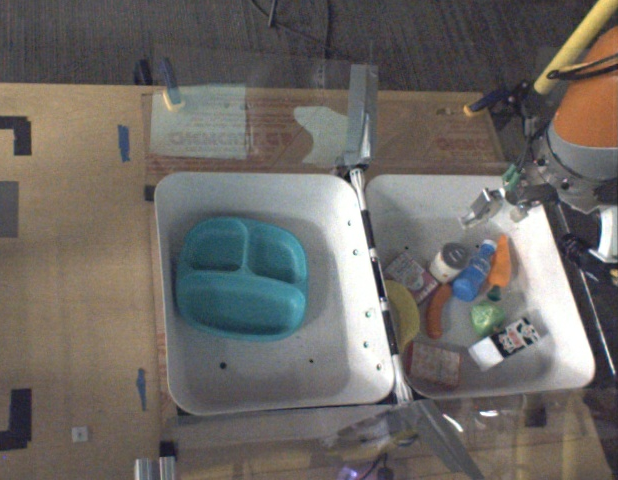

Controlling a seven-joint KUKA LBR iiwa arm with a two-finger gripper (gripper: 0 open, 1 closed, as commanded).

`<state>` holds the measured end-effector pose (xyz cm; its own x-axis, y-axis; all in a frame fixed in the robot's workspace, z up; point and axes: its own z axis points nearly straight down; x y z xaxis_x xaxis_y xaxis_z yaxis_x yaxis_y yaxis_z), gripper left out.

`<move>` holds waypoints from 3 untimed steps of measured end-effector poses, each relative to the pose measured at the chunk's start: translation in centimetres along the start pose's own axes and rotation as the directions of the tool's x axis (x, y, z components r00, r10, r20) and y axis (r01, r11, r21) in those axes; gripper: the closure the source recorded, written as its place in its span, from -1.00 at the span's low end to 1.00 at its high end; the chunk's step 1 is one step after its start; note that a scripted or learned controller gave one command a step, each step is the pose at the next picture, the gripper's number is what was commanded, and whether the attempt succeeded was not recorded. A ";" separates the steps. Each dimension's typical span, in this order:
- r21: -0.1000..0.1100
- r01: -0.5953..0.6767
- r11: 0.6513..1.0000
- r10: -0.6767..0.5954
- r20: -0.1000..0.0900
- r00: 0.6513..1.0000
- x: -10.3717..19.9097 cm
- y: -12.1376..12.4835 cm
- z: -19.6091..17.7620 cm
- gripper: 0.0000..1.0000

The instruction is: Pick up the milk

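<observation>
Up high and closest to us is the grey arm (587,138) with its orange band, coming in from the right. Its claw (486,206) hangs over the back corner of the right bin (414,196). Nothing is in the claw. It looks small and shiny from here, and I cannot tell if it is released or clenched.

Just in front of the claw stand a little white jar (449,261), a blue bottle (474,271) and an orange carrot (501,261), all close together. Past them lies a green toy (486,317).

The milk (509,341) comes next. It is a small white carton with black cow spots. It lies on its side near the front of the same bin, right beside the green toy. From the claw, the milk is toward the bottom of the view and a bit to the right, with the bottle and carrot in between. Its long side runs on a slant, from low left up to high right. I think the claw must go over the bottle and carrot, then turn to pinch the carton across its short side.

Farther left in that bin are a red sausage (438,310), a yellow thing (404,313) and a pink box (436,365). The left bin (189,378) holds a teal plate (242,276) with three parts. Both bins sit on the brown tabletop (69,268).
</observation>
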<state>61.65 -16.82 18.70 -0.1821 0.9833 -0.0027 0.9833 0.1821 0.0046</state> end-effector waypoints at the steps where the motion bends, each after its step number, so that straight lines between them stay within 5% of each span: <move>1: 0.000 0.104 0.995 -0.104 -0.001 0.995 4.8 1.9 9.2 -1.00; 2: 0.000 -0.182 0.983 0.182 0.000 0.983 3.9 5.9 10.0 -1.00; 3: 0.000 -0.170 0.986 0.170 0.000 0.986 -1.6 4.8 10.1 -1.00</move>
<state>66.75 -17.56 8.64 -0.0128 0.9999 -0.0021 0.9999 0.0128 0.0045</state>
